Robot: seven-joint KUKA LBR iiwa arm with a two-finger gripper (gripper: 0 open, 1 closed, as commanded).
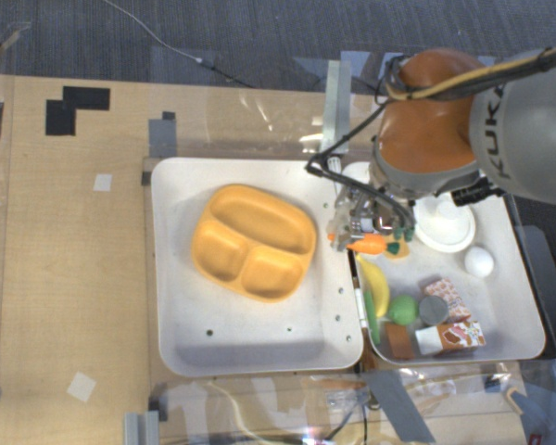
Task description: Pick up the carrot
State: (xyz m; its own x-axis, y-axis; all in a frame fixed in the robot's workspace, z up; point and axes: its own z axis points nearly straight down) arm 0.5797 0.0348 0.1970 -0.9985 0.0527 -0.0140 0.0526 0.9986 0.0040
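The carrot is small and orange with a green top pointing right. It sits level at the left edge of the right bin, over the wall between the two bins. My gripper reaches down from the orange wrist band directly onto it. The fingers close on the carrot's middle, and it appears held just above the bin's contents.
A yellow divided plate lies in the left bin. Below the carrot in the right bin are a banana, a green ball, a grey can, and small packages. A white bowl and a white egg lie to the right.
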